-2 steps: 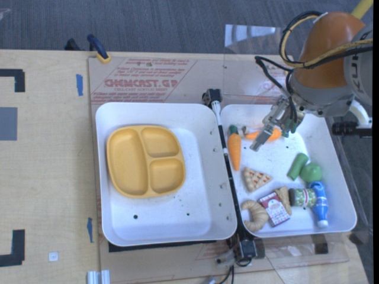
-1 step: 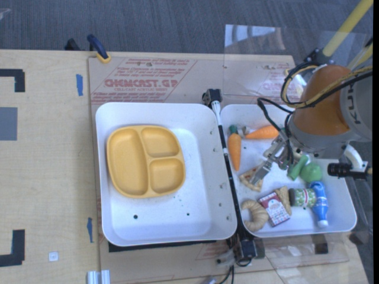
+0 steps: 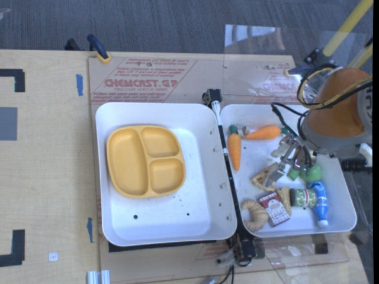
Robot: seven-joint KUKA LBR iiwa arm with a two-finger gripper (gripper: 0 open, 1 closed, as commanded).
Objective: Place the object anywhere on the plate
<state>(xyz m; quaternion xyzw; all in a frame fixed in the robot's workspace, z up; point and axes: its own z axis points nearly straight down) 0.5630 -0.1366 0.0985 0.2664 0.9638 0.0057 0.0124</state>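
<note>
Yellow three-compartment plate (image 3: pixel 145 160) sits in the left bin (image 3: pixel 160 229), all compartments bare. Gripper (image 3: pixel 288 160) is low over the right bin (image 3: pixel 343 212), well right of the plate; cannot tell whether it is open or closed, nor whether anything is between its tips. Objects lie in the right bin: two carrots (image 3: pixel 235 151) on the side nearest the plate, a croissant (image 3: pixel 254 213), a red packet (image 3: pixel 275 209), a blue bottle (image 3: pixel 320 203) farthest from the plate.
</note>
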